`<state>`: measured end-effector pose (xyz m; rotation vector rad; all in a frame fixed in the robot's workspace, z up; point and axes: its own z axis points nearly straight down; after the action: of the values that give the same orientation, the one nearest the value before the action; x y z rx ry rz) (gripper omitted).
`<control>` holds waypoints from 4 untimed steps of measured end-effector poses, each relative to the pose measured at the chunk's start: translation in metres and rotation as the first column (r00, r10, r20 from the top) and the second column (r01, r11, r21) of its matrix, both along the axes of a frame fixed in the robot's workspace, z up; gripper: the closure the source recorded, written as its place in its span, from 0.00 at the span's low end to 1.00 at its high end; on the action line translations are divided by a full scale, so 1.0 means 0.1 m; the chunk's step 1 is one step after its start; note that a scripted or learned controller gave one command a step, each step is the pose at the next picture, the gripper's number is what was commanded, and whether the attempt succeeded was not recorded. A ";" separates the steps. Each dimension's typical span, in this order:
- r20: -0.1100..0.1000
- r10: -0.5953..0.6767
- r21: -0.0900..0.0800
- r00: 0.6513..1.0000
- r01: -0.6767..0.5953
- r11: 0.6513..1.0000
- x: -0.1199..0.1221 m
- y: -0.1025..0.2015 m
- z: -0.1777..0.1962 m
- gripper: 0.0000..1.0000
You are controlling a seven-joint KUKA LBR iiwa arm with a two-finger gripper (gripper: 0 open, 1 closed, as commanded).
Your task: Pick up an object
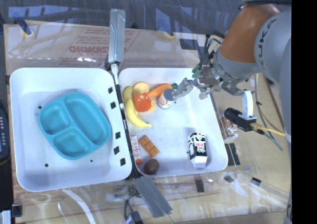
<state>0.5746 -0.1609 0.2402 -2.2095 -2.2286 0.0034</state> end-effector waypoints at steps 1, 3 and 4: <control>-0.009 -0.001 0.001 1.000 0.001 1.000 0.36 0.18 -1.23 0.00; 0.000 -0.284 0.000 0.959 0.284 0.959 0.82 0.05 -1.48 0.00; -0.005 -0.281 -0.001 0.960 0.281 0.960 0.82 0.05 -1.38 1.00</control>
<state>0.6563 -0.1560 0.1026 -2.5001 -1.8904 0.0089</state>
